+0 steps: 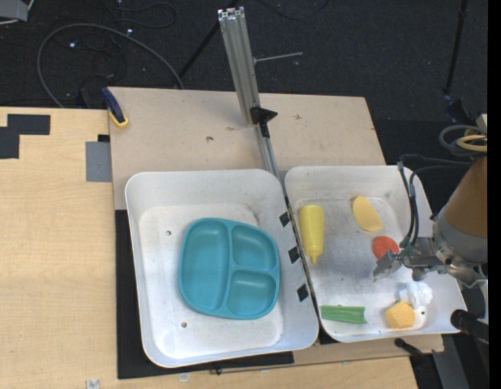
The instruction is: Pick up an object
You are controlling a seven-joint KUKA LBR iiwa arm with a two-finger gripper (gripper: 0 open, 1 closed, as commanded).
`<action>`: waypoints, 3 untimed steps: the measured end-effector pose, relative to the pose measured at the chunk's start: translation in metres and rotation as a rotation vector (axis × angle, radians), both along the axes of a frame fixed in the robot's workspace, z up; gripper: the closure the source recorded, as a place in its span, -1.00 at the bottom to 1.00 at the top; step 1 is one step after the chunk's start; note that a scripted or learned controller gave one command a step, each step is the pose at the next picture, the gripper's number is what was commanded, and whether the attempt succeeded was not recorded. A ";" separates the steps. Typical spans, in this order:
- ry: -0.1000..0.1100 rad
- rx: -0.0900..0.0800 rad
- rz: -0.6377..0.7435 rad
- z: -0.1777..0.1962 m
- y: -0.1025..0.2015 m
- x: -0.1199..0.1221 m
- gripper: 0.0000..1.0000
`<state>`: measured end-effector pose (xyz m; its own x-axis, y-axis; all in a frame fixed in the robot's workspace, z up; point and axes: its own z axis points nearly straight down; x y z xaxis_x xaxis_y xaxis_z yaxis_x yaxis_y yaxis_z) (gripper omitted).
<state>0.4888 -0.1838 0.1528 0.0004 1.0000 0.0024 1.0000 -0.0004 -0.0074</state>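
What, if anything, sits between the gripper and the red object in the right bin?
Nothing visible does. The gripper hangs right beside the red object, at its lower right edge. The yellow bottle, green piece and other items lie off to the sides.

This is a robotics lab, set up for testing rather than living or cooking. Two shallow white bins (141,217) sit side by side on a plywood bench (234,124), with an aluminium extrusion post (238,63) rising behind them and loose cables (88,43) trailing over dark carpet (356,31). The food in the right bin (348,177) is plastic toy food, such as a yellow bottle (311,229), and a grey robot arm (469,217) reaches in from the right.
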 end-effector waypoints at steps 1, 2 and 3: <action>-0.007 -0.001 -0.002 -0.057 -0.008 0.001 -1.00; -0.009 0.000 0.000 -0.058 -0.010 0.003 -1.00; -0.015 0.008 -0.001 -0.047 -0.006 0.006 1.00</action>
<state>0.4952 -0.1902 0.1055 0.0014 0.9999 0.0101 1.0000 -0.0015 0.0078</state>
